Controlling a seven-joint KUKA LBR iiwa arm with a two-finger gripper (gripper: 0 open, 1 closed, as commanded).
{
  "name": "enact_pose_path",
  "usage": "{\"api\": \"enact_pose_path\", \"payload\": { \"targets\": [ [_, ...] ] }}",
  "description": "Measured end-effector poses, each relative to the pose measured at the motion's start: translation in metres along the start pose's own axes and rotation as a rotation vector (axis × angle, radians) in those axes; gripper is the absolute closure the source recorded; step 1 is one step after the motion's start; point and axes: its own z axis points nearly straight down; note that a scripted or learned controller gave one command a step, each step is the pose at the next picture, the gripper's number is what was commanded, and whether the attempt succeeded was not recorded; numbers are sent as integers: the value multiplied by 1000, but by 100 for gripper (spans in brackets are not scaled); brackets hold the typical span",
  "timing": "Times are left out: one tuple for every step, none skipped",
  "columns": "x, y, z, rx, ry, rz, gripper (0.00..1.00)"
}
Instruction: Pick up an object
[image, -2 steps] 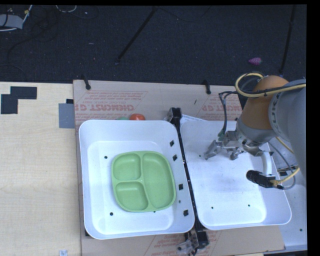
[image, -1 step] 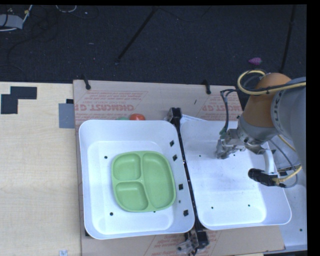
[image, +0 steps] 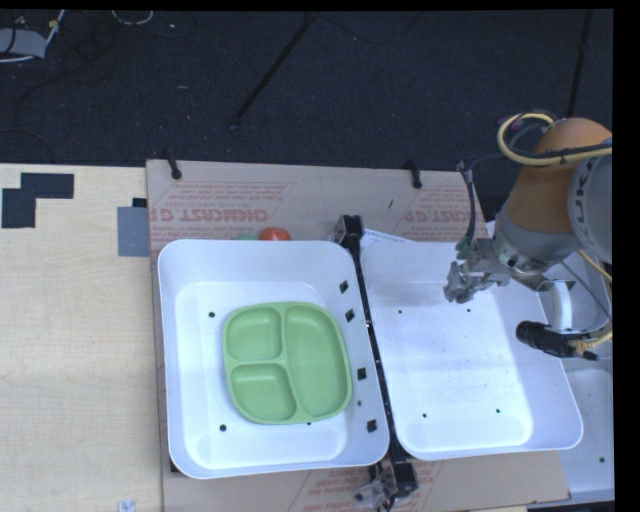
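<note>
Lying in the left bin (image: 190, 300), nearer the camera, a green three-compartment plate (image: 287, 361) sits flat and well apart from the arm. Farther back, the gripper (image: 462, 287) hangs over the right bin (image: 540, 425); its grip state cannot be told.

We count two white bins (image: 190, 440), one green divided plate (image: 287, 361) and one small red object (image: 274, 235).
</note>
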Motion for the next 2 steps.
{"api": "enact_pose_path", "payload": {
  "targets": [
    [-1, 1, -53, -1, -1, -1, 100],
    [41, -10, -55, 5, 2, -4, 100]
  ]
}}
